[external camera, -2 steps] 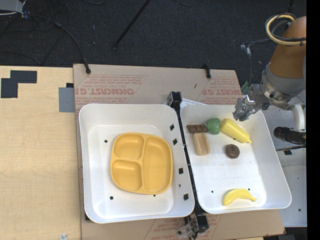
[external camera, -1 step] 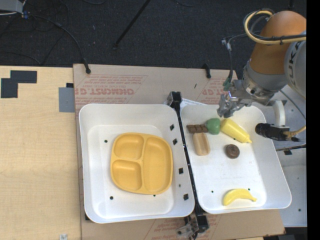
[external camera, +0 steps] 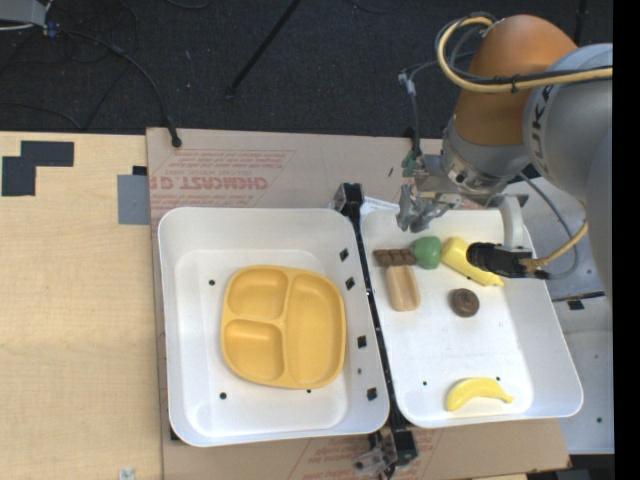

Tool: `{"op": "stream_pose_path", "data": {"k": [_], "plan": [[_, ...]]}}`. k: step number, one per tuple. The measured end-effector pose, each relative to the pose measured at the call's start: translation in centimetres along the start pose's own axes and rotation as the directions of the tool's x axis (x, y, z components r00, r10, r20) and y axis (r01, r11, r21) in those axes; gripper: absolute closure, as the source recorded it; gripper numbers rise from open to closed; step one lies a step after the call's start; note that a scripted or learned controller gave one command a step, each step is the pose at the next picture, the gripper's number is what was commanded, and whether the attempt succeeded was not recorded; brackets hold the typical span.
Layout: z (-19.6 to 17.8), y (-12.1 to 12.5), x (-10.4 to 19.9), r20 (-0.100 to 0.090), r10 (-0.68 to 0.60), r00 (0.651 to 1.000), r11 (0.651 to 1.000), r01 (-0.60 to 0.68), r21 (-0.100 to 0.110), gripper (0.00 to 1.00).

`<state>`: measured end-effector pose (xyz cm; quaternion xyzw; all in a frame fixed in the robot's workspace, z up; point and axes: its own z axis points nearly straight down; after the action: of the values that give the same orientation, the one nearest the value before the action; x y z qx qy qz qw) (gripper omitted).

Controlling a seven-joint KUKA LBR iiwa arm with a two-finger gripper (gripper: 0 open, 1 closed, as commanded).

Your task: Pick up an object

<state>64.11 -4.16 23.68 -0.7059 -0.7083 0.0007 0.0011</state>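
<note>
Claw (external camera: 415, 218) above right bin (external camera: 540, 368) | one banana (external camera: 477, 394) | one tray (external camera: 284, 326)

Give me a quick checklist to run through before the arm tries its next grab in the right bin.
1. Gripper over the right bin, at its far edge: ok.
2. Object between the fingers: cannot tell.
3. Green ball just below the gripper, crowded by the brown block and yellow tool: not ok for a clean grab.
4. Banana alone near the front: ok.
5. Brown round piece free-standing: ok.
6. Yellow divided plate in the left bin, out of the way: ok.
</note>
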Motion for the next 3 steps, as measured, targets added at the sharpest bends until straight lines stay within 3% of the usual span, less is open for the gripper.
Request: {"op": "stream_pose_path", "data": {"k": [3], "plan": [[1.5, 0.0, 15.0, 0.001, 0.000, 1.000, 1.000, 0.000, 0.000, 1.00]]}}
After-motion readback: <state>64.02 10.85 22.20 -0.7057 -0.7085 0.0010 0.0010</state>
